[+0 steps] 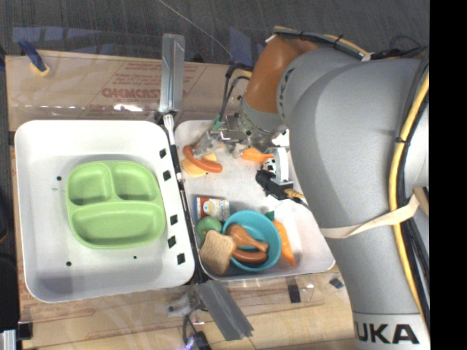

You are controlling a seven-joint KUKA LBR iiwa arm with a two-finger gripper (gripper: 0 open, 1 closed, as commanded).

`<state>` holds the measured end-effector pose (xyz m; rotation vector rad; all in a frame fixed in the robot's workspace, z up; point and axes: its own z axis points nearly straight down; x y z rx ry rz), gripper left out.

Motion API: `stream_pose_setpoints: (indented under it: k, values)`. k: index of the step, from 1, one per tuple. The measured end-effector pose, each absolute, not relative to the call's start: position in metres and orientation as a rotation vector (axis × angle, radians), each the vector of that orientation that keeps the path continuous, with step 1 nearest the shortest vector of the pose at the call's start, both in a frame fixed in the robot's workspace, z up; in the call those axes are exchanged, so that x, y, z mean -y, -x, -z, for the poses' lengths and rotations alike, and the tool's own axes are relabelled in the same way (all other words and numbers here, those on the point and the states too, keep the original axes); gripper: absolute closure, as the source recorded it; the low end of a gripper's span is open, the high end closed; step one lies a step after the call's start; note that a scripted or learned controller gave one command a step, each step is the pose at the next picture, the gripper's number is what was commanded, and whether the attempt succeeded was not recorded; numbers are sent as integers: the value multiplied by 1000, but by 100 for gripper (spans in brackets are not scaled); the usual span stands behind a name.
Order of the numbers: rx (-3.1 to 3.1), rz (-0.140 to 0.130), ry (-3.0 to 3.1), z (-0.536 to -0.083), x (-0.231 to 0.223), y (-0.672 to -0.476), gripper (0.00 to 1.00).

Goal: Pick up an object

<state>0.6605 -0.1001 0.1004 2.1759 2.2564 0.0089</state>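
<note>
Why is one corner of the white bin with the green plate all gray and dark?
In the camera view, a soft shadow falls across the near-left corner of the left bin; the green plate stays evenly lit, while the big gray arm looks slightly blurry.

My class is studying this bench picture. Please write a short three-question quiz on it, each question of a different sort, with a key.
1. True or false: the green three-compartment plastic tray lies in the left white bin.
2. What does the round blue bowl hold? A) sausage-shaped toy B) spoon C) cup
3. Fill in: beside the blue bowl leans a toy slice of ____.

Key: 1 true; 2 A; 3 bread. The gripper hovers at the right bin's far end.
</note>
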Motion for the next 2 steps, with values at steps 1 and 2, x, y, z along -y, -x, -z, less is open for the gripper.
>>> stream_pose_setpoints:
  k: [1,2]
  values:
    - [-2156,-7,-2281,-104,98,-645,0]
    - [-1674,9,-2665,-92,132,-656,0]
